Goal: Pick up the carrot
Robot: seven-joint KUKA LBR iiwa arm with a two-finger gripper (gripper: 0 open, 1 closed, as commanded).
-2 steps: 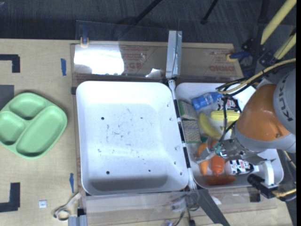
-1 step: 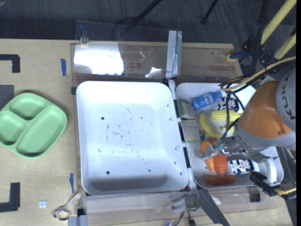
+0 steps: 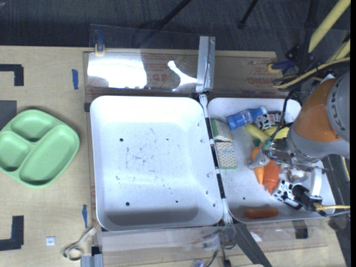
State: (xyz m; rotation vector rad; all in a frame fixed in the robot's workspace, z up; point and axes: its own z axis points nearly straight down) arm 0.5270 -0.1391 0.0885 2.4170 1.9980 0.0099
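Over right bin (image 3: 231,202), arm (image 3: 317,121) reaching in from 3 o'clock, wrist bent down, gripper (image 3: 282,159) low among clutter. Can't tell grip state, wrist blocking view. Carrot (image 3: 269,176) just at 7 o'clock of gripper, partly covered. Blue bottle (image 3: 245,118) at 11 o'clock. Small items under wrist hard to make out.

A green plastic plate with three sections (image 3: 36,147) sits on the wooden bench (image 3: 44,71), well apart from the two bins. The big white bin on the left (image 3: 150,160) has small dark dots on its floor. The white bin on the right (image 3: 242,199) holds a blue bottle (image 3: 245,117), a yellow toy (image 3: 258,132), a checked little box (image 3: 225,152) and a red sausage-shaped thing (image 3: 260,212) near its front edge.
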